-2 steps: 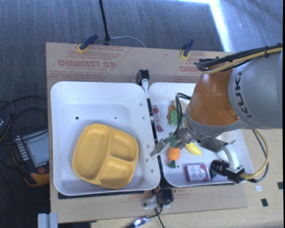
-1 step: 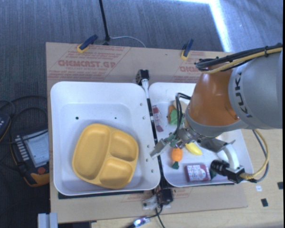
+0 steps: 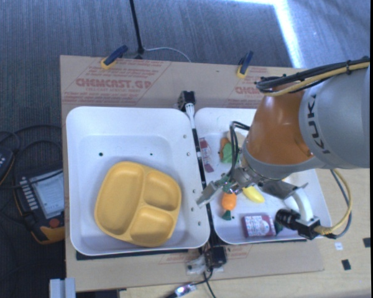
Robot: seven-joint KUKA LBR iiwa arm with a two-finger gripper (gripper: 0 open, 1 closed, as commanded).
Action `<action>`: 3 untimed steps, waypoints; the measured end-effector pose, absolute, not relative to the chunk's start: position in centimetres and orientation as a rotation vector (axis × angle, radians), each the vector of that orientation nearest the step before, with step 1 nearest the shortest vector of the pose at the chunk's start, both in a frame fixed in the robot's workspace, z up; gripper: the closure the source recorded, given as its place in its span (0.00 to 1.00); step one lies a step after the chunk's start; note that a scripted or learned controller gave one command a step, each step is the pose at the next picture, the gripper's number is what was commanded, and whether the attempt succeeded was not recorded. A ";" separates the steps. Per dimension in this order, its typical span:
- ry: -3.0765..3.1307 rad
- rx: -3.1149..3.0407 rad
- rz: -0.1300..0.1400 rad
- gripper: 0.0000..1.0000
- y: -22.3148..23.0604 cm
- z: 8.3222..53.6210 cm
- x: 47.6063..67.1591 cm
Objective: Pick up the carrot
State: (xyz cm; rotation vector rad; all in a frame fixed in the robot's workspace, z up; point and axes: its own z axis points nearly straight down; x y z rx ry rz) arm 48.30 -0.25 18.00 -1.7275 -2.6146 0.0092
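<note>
Looking down from the camera above the surface. Seeing the carrot (image 3: 229, 200) lying in the right bin (image 3: 214, 123), close to the wall shared with the left bin (image 3: 112, 129). Pointing its green top toward the near edge. Sitting just beside a small yellow thing (image 3: 253, 195), with a red packet (image 3: 258, 225) near it.

Seeing the arm (image 3: 280, 135) reaching in and hanging low over the carrot, with the jaws right by it. Not being able to tell if the jaws are open, closed, or gripping anything, so not calling the carrot held.

Probably working on the grab itself. Doing it well by lining up the jaws across the thin orange body, not along it. Going down slowly, straight over the middle. Staying off the yellow thing and off the bin wall. Squeezing gently, since the carrot is small and smooth-looking and might slip or roll. Lifting straight up, then checking for the carrot between the jaws.

Leaving the yellow plate (image 3: 137, 202) in the left bin alone.
</note>
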 end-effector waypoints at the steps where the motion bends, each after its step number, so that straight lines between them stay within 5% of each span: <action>1: -2.615 -1.727 0.009 0.00 -0.2 18.0 48.3; 3: -2.615 -1.727 0.009 0.00 -0.2 18.0 48.3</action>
